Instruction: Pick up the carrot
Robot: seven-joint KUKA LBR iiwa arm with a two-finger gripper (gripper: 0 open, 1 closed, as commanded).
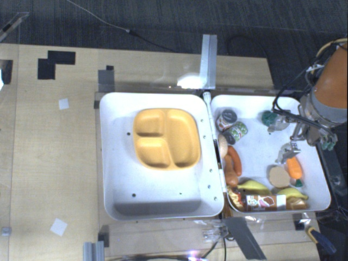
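Note:
The carrot (294, 168) is a short orange piece with a green end pointing to the bin's front. It lies in the right bin (255, 105) near the right wall, beside a round tan disc (278, 176). My gripper (286, 153) hangs from the grey arm with the orange band (333, 80). It sits just over the carrot's far end and looks to be touching or nearly touching it. The carrot rests low in the bin, and I cannot make out whether it is gripped.
The right bin also holds two cans (232, 124), a reddish sausage (234, 162), yellow bananas (253, 187), a bottle (265, 202) along the front wall and a teal object (268, 117). The left bin (117, 162) holds a yellow divided plate (166, 137).

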